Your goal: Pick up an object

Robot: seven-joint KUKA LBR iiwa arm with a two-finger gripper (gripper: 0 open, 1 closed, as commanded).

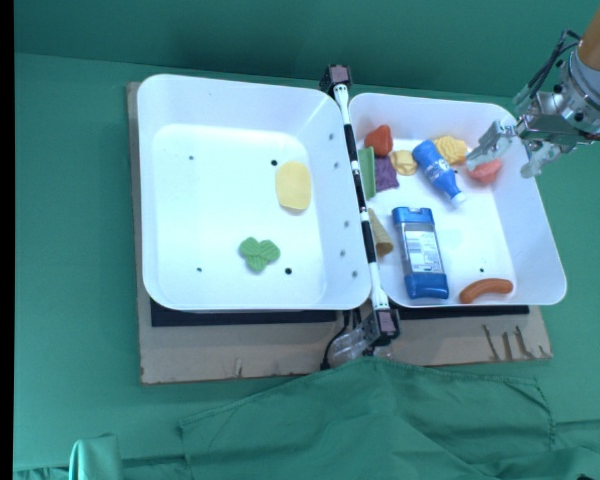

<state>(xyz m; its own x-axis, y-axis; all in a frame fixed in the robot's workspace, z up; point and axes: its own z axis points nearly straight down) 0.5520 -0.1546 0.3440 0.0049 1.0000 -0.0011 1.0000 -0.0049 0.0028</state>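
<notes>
Red object lies in right bin, at far right corner, beside blue bottle. Claw directly above it, fingers spread, nothing held. Grasp and lift not yet done.

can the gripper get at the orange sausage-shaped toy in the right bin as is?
Probably yes. The orange sausage-shaped toy lies alone on bare floor by the near wall of the right bin, apart from the blue rectangular pack. The gripper hovers over the far side.
</notes>
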